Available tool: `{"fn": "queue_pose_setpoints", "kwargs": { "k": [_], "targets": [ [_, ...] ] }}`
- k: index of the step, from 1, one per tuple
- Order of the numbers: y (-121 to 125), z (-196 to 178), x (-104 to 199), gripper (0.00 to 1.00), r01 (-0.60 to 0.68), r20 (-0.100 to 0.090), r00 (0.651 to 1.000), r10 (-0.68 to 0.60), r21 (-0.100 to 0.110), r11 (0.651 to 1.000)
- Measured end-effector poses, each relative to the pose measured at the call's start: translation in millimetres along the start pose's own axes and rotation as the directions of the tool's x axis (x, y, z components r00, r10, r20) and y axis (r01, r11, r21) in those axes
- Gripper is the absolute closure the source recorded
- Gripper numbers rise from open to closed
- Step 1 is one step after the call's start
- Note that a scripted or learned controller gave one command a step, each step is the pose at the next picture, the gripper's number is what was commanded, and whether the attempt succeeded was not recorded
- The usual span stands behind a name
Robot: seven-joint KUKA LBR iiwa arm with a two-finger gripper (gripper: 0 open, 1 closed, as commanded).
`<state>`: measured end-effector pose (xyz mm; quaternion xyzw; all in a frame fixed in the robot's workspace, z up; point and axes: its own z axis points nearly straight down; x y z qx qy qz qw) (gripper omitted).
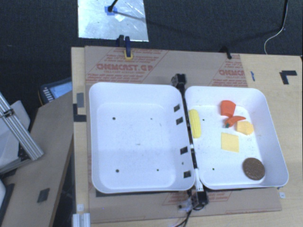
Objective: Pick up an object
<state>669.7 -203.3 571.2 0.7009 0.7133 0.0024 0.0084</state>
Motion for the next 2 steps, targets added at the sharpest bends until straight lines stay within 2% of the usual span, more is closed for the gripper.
{"fn": "queue_pose_setpoints", "kwargs": {
  "k": [1,2],
  "targets": [
    [0.0,0.5,-0.1,0.0,0.0,0.0,1.0,0.0,0.001,1.0],
    [0.5,-11.7,0.8,1.0,0.004,0.002,1.0,-0.004,-0.004,1.0]
  ]
}}
